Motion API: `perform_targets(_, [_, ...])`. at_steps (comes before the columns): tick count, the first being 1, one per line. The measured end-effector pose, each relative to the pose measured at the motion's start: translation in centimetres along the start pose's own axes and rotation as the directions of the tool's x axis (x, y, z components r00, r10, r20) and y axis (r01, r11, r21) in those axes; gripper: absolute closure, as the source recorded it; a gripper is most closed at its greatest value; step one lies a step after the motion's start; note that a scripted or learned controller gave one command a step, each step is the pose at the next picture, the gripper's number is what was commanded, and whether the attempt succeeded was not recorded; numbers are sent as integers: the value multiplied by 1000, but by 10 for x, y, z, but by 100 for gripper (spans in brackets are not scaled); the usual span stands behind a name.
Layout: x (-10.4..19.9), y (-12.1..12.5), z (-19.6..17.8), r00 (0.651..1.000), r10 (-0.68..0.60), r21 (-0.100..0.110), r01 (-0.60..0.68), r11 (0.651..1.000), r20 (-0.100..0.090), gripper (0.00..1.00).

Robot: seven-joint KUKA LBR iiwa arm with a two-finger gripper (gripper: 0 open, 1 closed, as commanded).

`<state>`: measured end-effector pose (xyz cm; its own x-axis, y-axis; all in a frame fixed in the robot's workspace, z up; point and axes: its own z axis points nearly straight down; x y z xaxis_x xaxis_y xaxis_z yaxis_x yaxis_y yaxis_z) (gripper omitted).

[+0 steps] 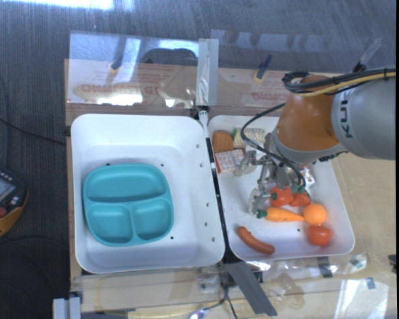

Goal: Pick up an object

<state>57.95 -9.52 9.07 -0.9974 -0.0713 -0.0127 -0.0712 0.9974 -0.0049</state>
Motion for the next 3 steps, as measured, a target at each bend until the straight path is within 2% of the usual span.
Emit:
perform_targets(1, [-81, -38, 0, 968, 247, -11, -248, 969, -41, 0])
perform_targets(2, [-29, -68, 1, 979, 204, -1, -204, 979, -1, 0])
perform_targets(3, [42, -52, 0, 940, 341, -2, -341, 940, 1, 0])
